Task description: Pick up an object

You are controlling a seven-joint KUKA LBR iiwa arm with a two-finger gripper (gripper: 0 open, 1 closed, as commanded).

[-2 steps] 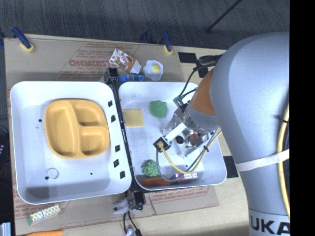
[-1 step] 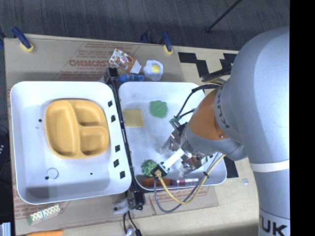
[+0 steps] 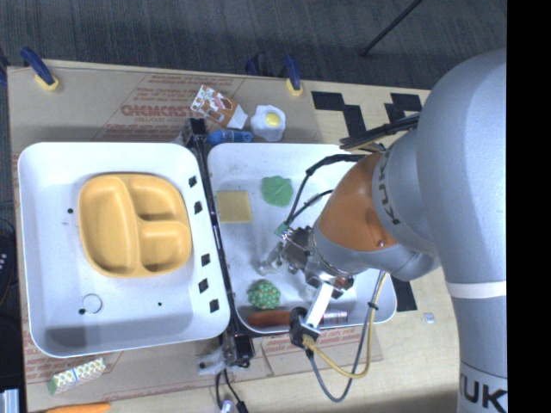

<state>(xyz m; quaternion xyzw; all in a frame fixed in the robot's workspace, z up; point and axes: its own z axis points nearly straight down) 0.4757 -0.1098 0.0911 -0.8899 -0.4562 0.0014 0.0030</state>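
The right bin (image 3: 241, 157) holds a flat yellow square (image 3: 233, 206), a light green leafy piece (image 3: 277, 189), a bumpy green ball (image 3: 263, 294) and a reddish-brown sausage (image 3: 269, 317) lying along its near wall. My gripper (image 3: 277, 261) hangs low over the middle of this bin, just above and right of the green ball and below the leafy piece. Nothing is visibly held in it. The orange-banded wrist (image 3: 353, 213) and grey arm hide the bin's right part.
The left bin (image 3: 34, 231) holds a yellow divided tray (image 3: 133, 224). Behind the bins lie a toy fried egg (image 3: 269, 120), a blue item (image 3: 229, 136) and a snack packet (image 3: 212, 103). A yellow cable (image 3: 344, 370) loops in front of the right bin.
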